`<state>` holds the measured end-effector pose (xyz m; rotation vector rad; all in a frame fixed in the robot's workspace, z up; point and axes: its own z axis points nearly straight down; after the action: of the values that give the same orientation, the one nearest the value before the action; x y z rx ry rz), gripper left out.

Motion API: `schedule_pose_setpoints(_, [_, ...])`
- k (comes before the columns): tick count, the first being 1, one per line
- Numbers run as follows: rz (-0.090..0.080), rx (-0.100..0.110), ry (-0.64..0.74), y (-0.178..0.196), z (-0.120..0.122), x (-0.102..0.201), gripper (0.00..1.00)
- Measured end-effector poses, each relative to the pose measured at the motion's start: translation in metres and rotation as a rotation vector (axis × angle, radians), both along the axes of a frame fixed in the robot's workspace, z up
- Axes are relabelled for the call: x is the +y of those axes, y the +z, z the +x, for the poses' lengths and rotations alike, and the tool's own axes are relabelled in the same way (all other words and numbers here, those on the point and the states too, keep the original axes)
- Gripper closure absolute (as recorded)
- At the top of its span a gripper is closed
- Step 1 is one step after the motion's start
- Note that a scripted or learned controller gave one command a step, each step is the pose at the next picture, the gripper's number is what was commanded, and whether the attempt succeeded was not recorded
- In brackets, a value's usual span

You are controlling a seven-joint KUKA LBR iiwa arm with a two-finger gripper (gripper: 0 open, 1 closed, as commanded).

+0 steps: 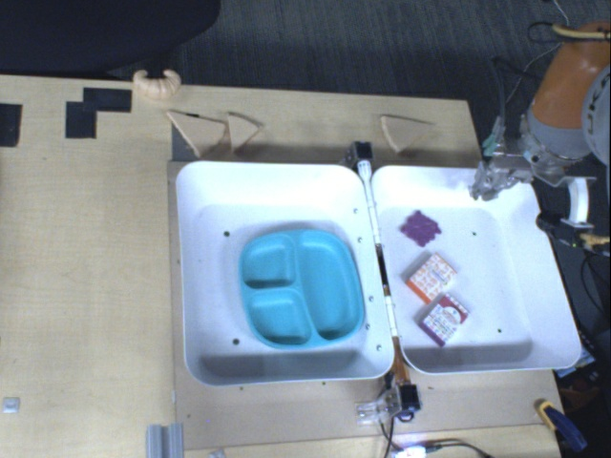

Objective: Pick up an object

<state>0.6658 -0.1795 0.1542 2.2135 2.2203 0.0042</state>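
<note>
In the right bin lie three small things: a purple crumpled piece toward the back, an orange-and-white packet in the middle, and a dark red packet just in front of it. My gripper hangs over the bin's back right corner, apart from all three, about a hand's width right of the purple piece. Nothing shows between its fingers.
The left bin holds a blue three-compartment tray. A black-and-white bar runs along the seam between the bins. The grey arm with its orange band comes in at the upper right. Cables hang at the right edge.
</note>
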Motion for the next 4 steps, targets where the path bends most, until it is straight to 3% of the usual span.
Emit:
schedule_pose_setpoints(1, [0.002,0.002,0.002,-0.001,0.000,0.001,0.00])
schedule_pose_setpoints(2, [0.002,0.002,0.000,-0.068,-0.056,-0.009,0.00])
schedule_pose_setpoints(3, [0.001,0.001,-0.001,-0.067,-0.133,0.002,0.00])
schedule_pose_setpoints(4, [0.000,-0.006,-0.001,-0.055,-0.130,0.003,1.00])
